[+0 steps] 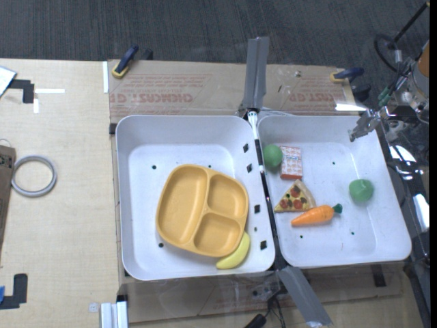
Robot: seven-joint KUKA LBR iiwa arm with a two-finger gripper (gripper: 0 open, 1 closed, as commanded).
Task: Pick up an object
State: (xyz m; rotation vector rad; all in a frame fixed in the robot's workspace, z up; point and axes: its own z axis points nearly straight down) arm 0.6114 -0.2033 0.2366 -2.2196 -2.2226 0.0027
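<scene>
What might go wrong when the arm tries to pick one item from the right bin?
The pizza slice, carrot and small red-and-white box lie close together, so the tool may bump a neighbour. The green ball sits against the bin wall, leaving little room, and may roll.

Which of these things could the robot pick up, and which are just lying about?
For the job:
banana
toy pizza slice
carrot
two green balls
small red-and-white box
yellow divided plate

Lying about:
tape roll
blue clamps
</scene>
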